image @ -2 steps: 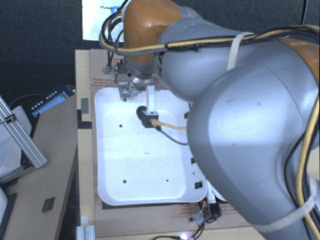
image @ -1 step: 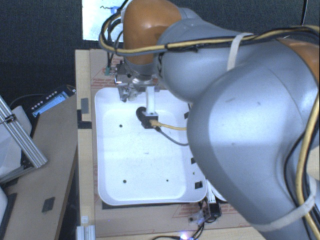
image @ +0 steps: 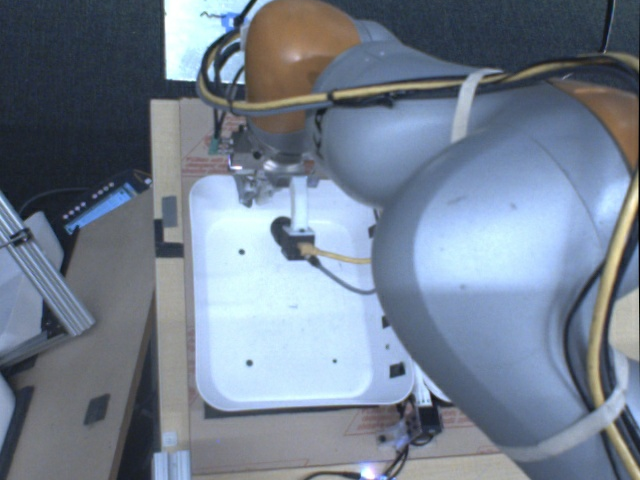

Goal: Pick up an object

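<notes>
Gripper [image: 249,188] hangs low over the far end of the left bin [image: 212,373], probably set there to drop for a grasp. Whether it is released or clenched cannot be told. The bin's floor shows small dark dots [image: 242,253]. The arm [image: 480,228] hides the right bin, so where the object lies cannot be told.

The white bin [image: 280,353] looks glossy plastic, the arm [image: 500,218] smooth and satiny, the tool [image: 252,192] dull metal, the bench [image: 115,308] matt.
</notes>
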`<state>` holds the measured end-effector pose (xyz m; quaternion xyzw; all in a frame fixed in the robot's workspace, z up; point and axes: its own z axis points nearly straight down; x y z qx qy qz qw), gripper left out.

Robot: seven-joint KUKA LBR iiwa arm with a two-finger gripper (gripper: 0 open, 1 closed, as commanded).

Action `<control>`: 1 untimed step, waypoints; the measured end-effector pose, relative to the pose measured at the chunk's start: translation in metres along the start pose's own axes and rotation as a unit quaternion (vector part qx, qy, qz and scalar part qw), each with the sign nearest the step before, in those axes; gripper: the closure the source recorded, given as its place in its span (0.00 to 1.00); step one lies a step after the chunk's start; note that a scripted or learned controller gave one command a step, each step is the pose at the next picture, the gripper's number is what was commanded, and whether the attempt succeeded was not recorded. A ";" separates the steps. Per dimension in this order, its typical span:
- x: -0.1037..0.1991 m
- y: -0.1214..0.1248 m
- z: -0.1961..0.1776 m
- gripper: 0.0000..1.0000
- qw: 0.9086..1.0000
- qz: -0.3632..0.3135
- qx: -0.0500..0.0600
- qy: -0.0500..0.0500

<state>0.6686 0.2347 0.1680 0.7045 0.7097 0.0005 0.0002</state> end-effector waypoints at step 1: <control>0.000 0.000 -0.009 1.00 1.000 0.000 -0.001 0.000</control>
